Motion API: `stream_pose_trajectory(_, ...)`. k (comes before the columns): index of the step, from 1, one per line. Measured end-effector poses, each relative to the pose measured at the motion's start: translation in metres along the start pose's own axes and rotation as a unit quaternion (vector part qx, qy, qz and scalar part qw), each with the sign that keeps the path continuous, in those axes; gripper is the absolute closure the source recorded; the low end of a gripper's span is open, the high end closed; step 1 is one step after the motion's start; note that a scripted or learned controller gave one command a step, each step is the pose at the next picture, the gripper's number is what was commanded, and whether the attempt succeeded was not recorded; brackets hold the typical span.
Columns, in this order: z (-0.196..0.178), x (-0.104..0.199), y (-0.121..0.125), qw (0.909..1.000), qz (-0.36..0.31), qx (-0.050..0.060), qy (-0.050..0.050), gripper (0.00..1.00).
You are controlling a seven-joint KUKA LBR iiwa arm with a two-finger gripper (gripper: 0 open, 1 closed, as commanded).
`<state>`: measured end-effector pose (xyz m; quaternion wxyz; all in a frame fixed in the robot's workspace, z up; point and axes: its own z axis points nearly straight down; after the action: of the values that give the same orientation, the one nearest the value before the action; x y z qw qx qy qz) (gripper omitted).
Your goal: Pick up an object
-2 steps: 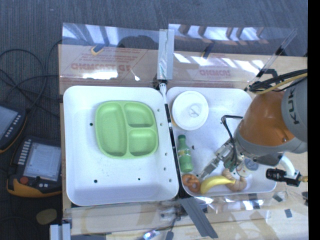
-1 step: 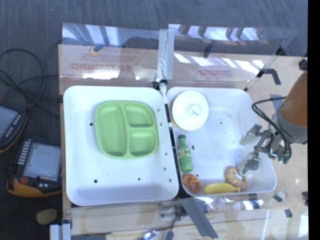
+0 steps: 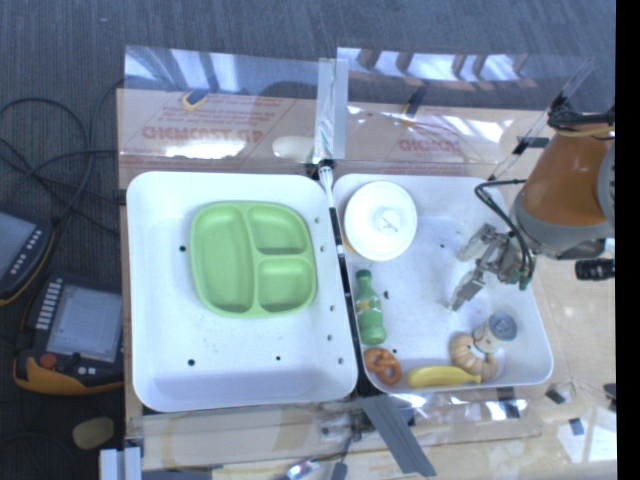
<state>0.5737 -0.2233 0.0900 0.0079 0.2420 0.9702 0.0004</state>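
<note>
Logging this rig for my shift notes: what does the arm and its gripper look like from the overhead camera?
The arm is grey with a broad orange band above the wrist. Thin dark cables run along its top and side. The gripper is a small grey metal two-finger unit with a touch of green near its base.

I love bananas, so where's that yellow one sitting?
The banana lies in the right bin, along its near edge, between the pretzel and the small figure.

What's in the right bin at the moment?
In the right bin: a white bowl, green bottle, pretzel, banana, a small figure and a grey disc. The gripper hides some floor.
</note>
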Motion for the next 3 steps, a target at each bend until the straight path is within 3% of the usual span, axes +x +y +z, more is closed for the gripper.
stream_pose_trajectory(1,0.001,-0.018,0.075,0.992,0.127,0.0,0.001,0.0)
stream_pose_trajectory(2,0.001,-0.001,0.021,0.9767,0.215,0.002,0.002,0.0)
stream_pose_trajectory(3,-0.065,0.022,-0.012,0.991,0.134,0.004,0.006,0.0)
